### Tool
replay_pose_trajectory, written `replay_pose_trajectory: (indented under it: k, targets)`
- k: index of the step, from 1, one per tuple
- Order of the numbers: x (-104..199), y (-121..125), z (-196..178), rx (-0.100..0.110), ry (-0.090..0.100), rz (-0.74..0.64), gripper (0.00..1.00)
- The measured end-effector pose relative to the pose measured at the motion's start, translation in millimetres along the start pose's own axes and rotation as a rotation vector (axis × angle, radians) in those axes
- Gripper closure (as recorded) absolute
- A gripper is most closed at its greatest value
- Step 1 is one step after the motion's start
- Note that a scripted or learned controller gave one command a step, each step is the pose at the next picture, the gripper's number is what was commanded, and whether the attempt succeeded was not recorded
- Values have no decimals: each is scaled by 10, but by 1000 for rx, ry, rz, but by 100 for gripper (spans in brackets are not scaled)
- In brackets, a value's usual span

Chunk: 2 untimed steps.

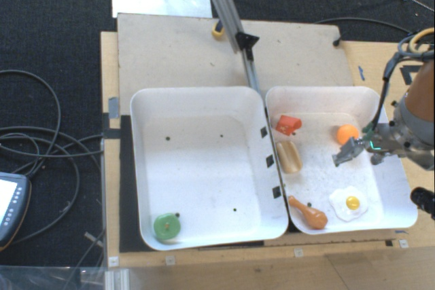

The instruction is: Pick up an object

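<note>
Arm (416,120): enters from the right, wrist low over the right bin (391,214).
Gripper (348,151): points left, just below the orange ball (347,134); fingers look slightly apart, nothing between them.
Right bin: red block (289,123), hot dog (289,157), drumstick (308,212), fried egg (349,204).
Left bin (204,146): green disc (166,226) at the near-left corner.

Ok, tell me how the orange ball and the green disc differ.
The orange ball lies in the right bin, close to the gripper; the green disc lies in the left bin, far from it. The ball looks round, the disc flat. The ball has other toys around it; the disc sits alone in its corner. Both are small and rest free.
</note>
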State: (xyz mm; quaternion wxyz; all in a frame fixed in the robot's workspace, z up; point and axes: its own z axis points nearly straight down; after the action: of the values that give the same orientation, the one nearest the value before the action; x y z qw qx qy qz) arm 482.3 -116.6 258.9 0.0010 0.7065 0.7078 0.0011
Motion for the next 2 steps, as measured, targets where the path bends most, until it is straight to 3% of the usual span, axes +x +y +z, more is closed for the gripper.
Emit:
replay_pose_trajectory:
  k: [2]
  targets:
    - [-21,100,1167,7,1,2,0]
